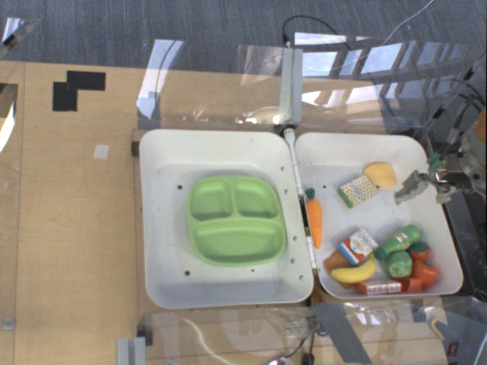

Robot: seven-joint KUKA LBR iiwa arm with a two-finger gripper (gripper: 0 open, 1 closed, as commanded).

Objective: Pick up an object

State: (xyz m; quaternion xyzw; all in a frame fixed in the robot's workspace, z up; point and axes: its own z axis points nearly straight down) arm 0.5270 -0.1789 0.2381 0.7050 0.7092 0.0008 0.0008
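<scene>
Toy food of coloured plastic [384,261] lies heaped in the right white bin's [327,150] near corner, and we judge our grey two-finger gripper [424,186], spread apart and grasping nothing, must next descend onto one piece.

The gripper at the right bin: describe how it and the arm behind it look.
The gripper is small, of grey metal, with slim pale fingers and a greenish spot near its base. Thin dark cables run above it, and a bit of orange shows at the frame's edge.
</scene>
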